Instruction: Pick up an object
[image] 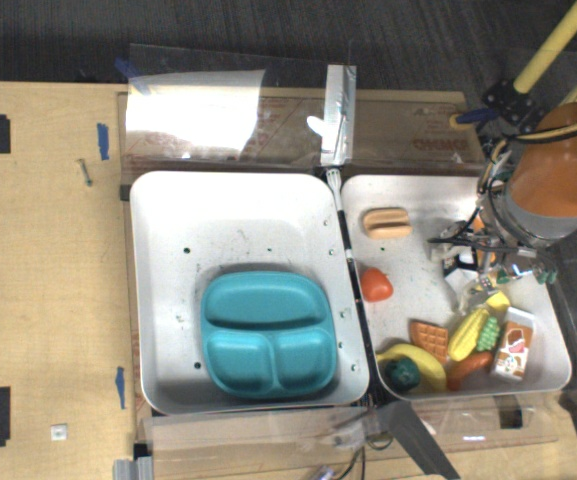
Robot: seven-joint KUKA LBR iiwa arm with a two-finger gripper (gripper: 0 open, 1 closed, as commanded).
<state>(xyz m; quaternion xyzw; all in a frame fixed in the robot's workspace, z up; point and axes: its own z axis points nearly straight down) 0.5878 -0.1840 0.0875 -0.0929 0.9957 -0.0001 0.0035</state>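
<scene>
Gripper (480,266) jaw state: cannot tell. Corn cob (470,334) just below it: light, rigid, slick plastic; grasp across middle.

Two bins (158,208) — one teal tray (266,332).

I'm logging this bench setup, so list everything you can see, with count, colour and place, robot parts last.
shallow white plastic bins: two, white, side by side on the bench
teal divided plastic tray: one, teal, left bin, near side
toy hot dog in a bun: one, tan and pink, right bin, far left
round red toy tomato: one, red-orange, right bin, left edge
pile of toy foods: several, yellow, orange, green, white, right bin, near corner
grey arm with orange band: one, over the right bin's far right
gripper: one, dark, above the pile
</scene>
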